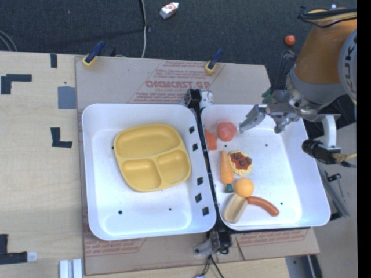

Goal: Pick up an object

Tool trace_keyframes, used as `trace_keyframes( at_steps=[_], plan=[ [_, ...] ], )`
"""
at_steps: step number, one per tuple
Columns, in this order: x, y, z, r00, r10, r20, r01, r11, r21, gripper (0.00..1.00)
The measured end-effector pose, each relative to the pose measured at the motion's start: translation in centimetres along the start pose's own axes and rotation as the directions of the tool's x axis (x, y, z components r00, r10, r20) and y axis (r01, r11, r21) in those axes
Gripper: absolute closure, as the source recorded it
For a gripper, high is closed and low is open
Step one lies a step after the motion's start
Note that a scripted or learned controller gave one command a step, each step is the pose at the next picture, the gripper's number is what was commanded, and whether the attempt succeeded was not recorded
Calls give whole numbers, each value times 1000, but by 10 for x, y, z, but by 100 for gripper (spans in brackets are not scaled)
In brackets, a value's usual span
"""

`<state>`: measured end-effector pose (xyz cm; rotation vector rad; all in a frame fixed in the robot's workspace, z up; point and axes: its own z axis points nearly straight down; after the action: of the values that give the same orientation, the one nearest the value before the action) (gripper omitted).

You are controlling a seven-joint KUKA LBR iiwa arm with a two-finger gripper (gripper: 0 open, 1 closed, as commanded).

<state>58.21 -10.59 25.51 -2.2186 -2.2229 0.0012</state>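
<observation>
Roughly, left to right:
Left bin: yellow plastic compartment tray point(153, 157).
Right bin: small round orange plastic fruit point(244, 187), centre-left; likely light, stiff, slippery; best pinched across its middle.
Two-finger gripper point(265, 120): spread wide, empty, above the bin's far edge.

Yellow tray point(152, 156), orange carrot point(226, 167), white bins point(104, 213).

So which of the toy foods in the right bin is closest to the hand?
The round red tomato at the bin's top, just left of the hand; the carrot, orange and sausage lie lower.
</observation>
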Motion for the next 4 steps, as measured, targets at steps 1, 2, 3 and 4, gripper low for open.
trace_keyframes(
  at_steps=[1, 2, 3, 4],
  plan=[
    [28, 55, 61, 1000, -2, 1, 2, 1000, -1, 0],
    [0, 62, 152, 1000, 3, 5, -3, 1000, -3, 0],
    [5, 87, 172, 1000, 0, 0, 0, 1000, 0, 0],
    [9, 81, 171, 1000, 0, 1, 0, 1000, 1, 0]
  ],
)
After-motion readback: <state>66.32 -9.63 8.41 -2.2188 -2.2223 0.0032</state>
